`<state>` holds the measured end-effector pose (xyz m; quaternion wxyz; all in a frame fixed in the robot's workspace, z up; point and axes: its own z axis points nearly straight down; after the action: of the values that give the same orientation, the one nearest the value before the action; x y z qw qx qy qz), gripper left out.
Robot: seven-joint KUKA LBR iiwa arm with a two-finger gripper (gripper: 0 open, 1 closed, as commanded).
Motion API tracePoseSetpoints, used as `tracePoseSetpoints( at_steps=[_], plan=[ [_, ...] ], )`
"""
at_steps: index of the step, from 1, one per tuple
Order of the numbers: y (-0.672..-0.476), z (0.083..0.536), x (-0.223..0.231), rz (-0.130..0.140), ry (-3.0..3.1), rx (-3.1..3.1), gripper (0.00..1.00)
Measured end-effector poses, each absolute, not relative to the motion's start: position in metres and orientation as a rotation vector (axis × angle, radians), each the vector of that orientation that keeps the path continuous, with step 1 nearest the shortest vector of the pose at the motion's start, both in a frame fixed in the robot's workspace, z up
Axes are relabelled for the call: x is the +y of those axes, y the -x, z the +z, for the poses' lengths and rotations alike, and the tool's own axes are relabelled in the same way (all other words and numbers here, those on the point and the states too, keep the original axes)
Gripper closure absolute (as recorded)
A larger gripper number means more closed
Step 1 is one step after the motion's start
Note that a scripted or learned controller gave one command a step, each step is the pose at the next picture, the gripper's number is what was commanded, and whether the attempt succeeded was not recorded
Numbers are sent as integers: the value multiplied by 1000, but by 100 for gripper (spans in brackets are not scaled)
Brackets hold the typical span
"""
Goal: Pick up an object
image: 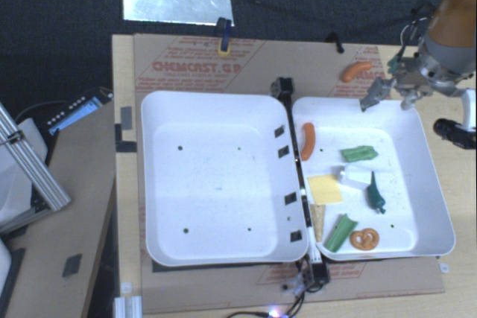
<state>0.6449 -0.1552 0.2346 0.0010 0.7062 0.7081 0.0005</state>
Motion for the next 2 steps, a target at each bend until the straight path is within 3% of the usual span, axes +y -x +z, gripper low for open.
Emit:
tracePoseSetpoints(
  at_steps=[1, 2],
  plan=[
    [-670, 198, -43, 6, -2207, 2239, 0],
    [-633, 183, -66, -3, -2222, 2222, 0]
  ],
)
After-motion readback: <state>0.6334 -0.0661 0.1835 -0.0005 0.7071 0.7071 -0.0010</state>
